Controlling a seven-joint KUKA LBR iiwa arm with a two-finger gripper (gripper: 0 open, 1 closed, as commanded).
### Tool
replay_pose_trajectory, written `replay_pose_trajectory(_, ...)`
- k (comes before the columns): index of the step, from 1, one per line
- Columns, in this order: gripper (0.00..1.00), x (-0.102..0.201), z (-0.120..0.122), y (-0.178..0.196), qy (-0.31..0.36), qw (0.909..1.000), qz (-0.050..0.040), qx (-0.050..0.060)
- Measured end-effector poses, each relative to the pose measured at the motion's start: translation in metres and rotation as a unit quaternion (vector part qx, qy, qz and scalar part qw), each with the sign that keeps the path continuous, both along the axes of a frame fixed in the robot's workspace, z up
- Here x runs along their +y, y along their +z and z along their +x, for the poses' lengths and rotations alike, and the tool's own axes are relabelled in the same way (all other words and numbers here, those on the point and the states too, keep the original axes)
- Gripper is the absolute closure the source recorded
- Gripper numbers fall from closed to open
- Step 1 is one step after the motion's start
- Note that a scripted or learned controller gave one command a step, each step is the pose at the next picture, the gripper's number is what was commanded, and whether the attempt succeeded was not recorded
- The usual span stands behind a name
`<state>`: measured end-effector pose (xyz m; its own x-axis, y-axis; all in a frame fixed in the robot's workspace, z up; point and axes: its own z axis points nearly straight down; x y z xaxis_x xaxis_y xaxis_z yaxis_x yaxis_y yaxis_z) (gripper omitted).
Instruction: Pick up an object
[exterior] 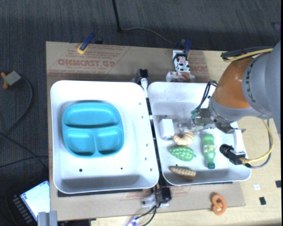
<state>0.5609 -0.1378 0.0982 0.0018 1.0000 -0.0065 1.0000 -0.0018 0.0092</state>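
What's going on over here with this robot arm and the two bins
A grey and orange robot arm reaches in from the right, with its gripper low in the right bin. It sits just above a beige shell-like toy, among a green bumpy toy, a green bottle, a brown pastry-like piece and a small white block. Nothing looks lifted yet. The left bin holds a blue divided tray.
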Motion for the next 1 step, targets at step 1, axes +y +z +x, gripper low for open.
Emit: replay_pose_trajectory(1, 1.0, -0.0738, 0.0086, 0.0832, 0.0, 1.0, 0.0014, 0.004)
